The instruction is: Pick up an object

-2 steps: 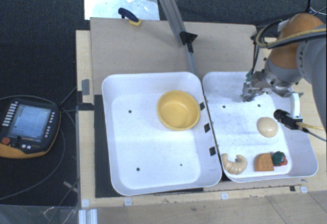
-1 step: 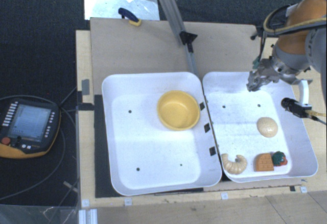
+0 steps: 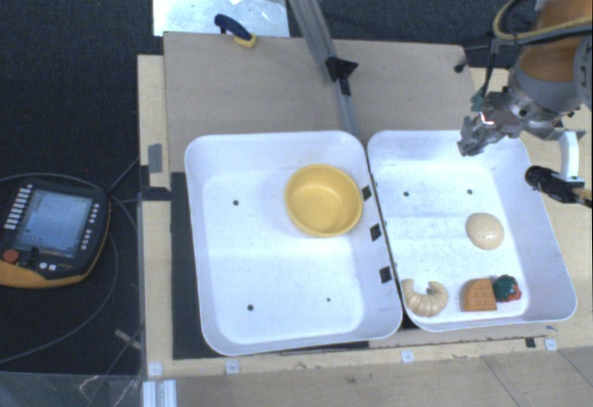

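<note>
While the claw (image 3: 474,138) is hanging over the upper right corner of the right bin (image 3: 435,175), nothing is showing between its tips, and I cannot tell how it is set at this size. No object is sitting beneath it; bare bin floor is lying there.

Pickable things are lying lower in the frame. An egg (image 3: 484,230), pale and round, is resting nearest, below the claw and apart from the rest. Along the bin's lower edge a croissant (image 3: 426,298) is curling at lower left, and a cracker (image 3: 479,295) is touching a small red and green piece (image 3: 506,288) at lower right.

What could go wrong, as I judge it: the egg is smooth and rounded, so it is likely to squirt out or roll away under an off-centre pinch. The cracker is lying flat and close to the wall, so the claw may be striking the wall or nudging its neighbour.

In the left bin (image 3: 222,248) a yellow bowl (image 3: 323,199) is sitting at upper right. A metal pole (image 3: 315,20) is slanting across the table (image 3: 232,90) at upper centre, and a pendant (image 3: 46,229) is lying at far left. None is blocking the claw's way.
</note>
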Tool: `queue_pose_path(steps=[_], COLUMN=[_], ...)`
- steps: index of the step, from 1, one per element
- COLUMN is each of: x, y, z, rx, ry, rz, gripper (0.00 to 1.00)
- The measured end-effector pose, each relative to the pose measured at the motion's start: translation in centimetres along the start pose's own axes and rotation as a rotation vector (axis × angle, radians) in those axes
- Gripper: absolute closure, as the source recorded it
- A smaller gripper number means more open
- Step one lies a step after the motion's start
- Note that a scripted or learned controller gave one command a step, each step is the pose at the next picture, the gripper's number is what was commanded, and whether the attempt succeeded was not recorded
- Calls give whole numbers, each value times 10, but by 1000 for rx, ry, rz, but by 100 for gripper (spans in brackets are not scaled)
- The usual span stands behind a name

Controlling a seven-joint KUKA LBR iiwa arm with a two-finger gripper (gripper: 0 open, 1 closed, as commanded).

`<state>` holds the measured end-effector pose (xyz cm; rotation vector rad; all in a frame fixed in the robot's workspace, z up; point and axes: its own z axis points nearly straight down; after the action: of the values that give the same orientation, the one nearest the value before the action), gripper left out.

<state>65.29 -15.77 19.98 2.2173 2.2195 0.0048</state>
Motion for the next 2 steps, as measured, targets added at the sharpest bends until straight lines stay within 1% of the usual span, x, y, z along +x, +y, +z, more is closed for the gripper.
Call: queue_pose_path(steps=[1, 2], x=[-3, 51], y=[2, -11], z=[-43, -34], rx=[0, 5], ry=[0, 2], rz=[0, -3], gripper=[100, 100])
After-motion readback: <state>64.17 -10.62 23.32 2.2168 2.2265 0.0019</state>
